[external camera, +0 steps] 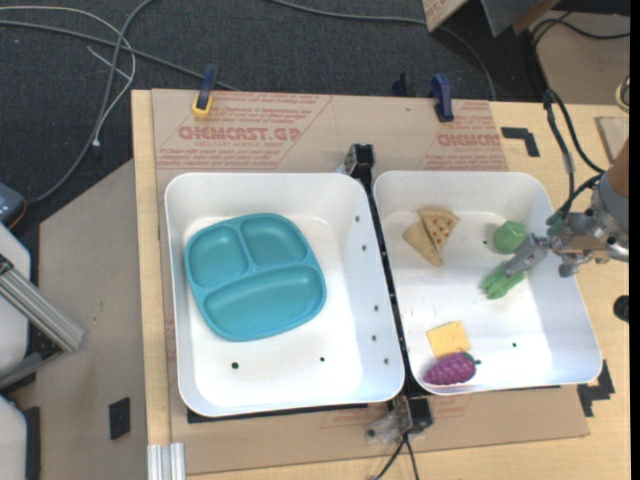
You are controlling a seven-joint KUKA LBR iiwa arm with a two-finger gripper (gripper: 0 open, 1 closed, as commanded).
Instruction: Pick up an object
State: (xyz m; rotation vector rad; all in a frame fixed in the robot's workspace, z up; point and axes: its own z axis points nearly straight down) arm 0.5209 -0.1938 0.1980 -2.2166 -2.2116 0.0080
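Camera view: gripper point(522, 260) sits low at the right bin's point(560, 348) right wall, fingers state can't tell, right by a green pickle-shaped toy point(501, 282) and a green lump point(509, 235). Tan cracker wedges point(431, 234) up top, yellow block point(447, 338) touching purple grapes point(451, 369) at front rim, centre floor open. Left bin point(200, 368) holds a smooth teal divided plate point(256, 274); cardboard bench point(300, 133) under both.

Teal divided plate point(256, 275), white bins point(190, 368), tan wedges point(432, 233), green pieces point(507, 258), yellow block point(447, 337), purple grapes point(450, 369).
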